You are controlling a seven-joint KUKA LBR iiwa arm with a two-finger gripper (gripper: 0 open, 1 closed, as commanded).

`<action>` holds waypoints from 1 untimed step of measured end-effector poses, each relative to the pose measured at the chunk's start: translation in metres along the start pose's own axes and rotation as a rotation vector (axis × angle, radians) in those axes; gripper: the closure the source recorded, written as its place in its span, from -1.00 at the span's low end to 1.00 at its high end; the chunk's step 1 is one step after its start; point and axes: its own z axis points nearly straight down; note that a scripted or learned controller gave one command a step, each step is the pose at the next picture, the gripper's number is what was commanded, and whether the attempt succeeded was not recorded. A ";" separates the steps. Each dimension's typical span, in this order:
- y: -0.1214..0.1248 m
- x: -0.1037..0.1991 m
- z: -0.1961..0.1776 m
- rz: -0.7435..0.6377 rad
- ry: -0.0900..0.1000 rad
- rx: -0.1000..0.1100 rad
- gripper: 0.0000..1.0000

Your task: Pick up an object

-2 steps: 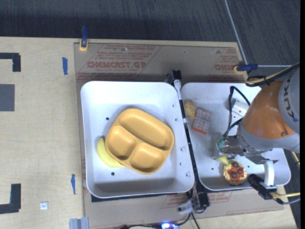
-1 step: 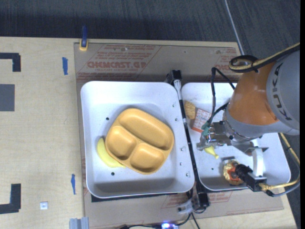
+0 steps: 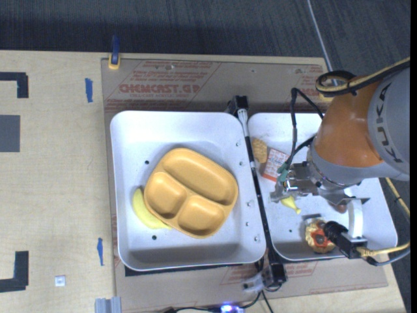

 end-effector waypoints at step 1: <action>0.002 0.000 -0.010 -0.002 -0.001 -0.005 1.00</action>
